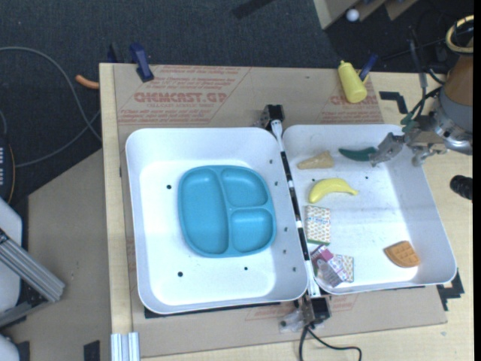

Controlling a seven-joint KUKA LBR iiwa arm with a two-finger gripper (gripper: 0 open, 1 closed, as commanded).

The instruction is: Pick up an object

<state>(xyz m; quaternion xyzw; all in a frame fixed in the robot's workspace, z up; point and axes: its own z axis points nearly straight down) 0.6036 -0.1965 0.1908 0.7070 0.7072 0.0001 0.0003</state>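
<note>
Green pod [358,153]: lying flat at the far end of the right bin [434,224], on the white floor, with its right tip just beside the gripper [392,147]. Not lifted, not clamped.

Gripper low over that same far end, near the bin's right wall, pointing left toward the pod. Open or closed: impossible to tell from this angle. Behind it, the grey arm [455,119] reaching in from the right, orange band above the wrist.

Left of the pod, near it but apart, a pale beige wedge [316,161] close to the bin's left wall. Below that, a yellow banana [333,189], curved, lying clear of its neighbours. Further toward the near edge, hard against the left wall, a checked packet [318,224]; below it a second patterned packet [335,266], the two seeming to overlap. Off in the near right corner, well apart from everything else, an orange biscuit [402,254].

Across the divider, the left bin [150,164], holding a blue sectioned plate [225,209] about in its middle. A black clip [273,115] at the far end of the seam between the bins.

Under both bins, a cardboard sheet [180,95] with red lettering. On its far edge, a yellow clamp [351,83] above the right bin and a blue clamp [140,61] above the left. Dark carpet beyond, with a thin cable [45,55] looping at the left.
</note>
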